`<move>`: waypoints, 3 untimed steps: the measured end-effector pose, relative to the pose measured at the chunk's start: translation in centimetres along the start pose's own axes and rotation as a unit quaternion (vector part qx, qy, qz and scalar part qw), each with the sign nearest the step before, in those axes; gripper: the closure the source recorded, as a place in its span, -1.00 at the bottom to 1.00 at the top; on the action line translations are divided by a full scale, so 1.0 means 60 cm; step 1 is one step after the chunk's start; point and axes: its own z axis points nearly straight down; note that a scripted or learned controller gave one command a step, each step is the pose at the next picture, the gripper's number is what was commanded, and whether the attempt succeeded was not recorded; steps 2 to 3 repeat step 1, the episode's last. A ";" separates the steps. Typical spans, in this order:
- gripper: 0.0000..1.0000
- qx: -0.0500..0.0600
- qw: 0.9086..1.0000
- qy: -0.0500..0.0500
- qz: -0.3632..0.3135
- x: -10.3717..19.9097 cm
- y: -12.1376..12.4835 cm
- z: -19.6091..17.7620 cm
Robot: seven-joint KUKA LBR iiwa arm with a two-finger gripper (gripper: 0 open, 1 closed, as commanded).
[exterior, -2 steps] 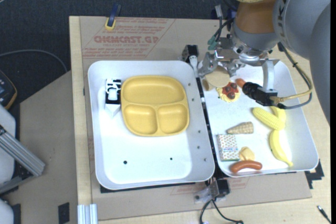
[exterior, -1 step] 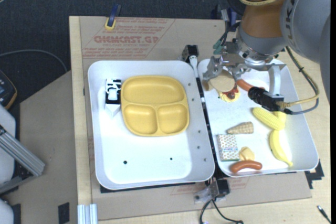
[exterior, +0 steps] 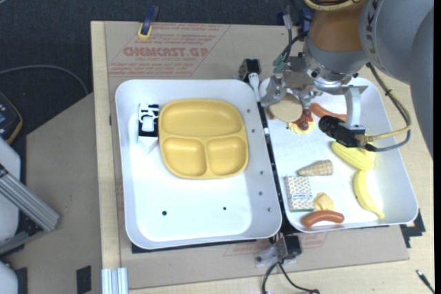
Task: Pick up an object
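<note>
Mostly hidden: pincer point(exterior: 298, 101) over right bin point(exterior: 400, 179), grip state can't tell.

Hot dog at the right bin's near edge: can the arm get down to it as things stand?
Probably yes. The hot dog lies flat in the open, apart from the cracker and banana beside it, with nothing over it. The claw is over the bin's far end.

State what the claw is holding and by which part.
Cannot be told: the claw sits low over the right bin, right at a round tan food item, with its tips hidden.
</note>
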 end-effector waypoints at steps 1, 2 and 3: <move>1.00 -0.003 1.000 0.000 0.000 -0.001 0.016 -0.002; 1.00 -0.003 1.000 0.000 0.000 -0.001 0.016 -0.002; 1.00 -0.003 1.000 0.000 0.000 -0.001 0.016 -0.002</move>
